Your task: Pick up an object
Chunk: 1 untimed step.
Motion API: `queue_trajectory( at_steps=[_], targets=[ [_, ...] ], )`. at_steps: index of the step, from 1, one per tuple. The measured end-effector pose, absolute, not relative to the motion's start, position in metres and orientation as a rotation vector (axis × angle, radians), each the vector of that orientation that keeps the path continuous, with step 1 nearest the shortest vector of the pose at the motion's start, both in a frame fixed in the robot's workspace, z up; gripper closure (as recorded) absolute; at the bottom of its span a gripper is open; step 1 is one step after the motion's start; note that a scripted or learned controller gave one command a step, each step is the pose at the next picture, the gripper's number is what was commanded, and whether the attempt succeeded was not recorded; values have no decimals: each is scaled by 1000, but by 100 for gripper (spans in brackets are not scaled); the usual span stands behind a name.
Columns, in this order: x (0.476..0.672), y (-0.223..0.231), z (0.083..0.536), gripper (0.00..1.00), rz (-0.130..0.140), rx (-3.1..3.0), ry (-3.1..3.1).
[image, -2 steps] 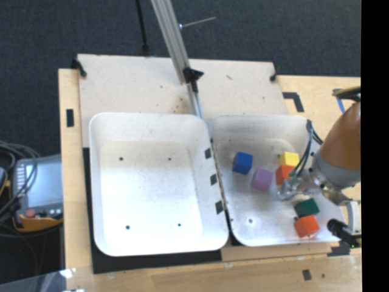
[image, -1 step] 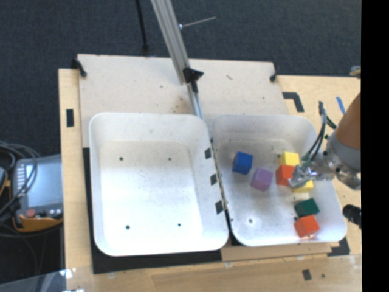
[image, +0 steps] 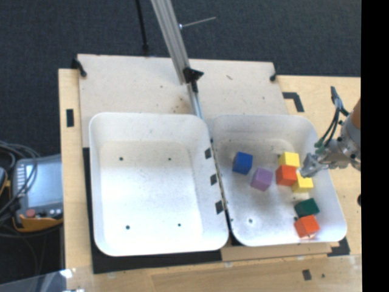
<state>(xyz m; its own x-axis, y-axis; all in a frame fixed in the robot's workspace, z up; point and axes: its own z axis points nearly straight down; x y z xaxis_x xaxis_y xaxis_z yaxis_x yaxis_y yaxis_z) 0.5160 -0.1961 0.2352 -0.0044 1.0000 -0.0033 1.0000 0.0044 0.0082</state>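
The tool [image: 310,166], whose opening cannot be told, is seen low at the right bin's [image: 261,126] right edge, with the small orange cube [image: 285,175] lying just to its left between two yellow cubes

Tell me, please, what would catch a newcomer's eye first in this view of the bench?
The bright cubes clustered in the right bin stand out first: a blue cube and a purple cube near its middle, with yellow, orange and green ones toward its right side. Next comes the end effector, reaching in from the right, low over the orange and yellow cubes. The left bin is a plain white expanse by contrast.
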Motion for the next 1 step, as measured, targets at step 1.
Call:
queue_trajectory(
  at_steps=[1],
  targets=[
    [516,-197,223,100,-3,2217,2225]
  ],
)
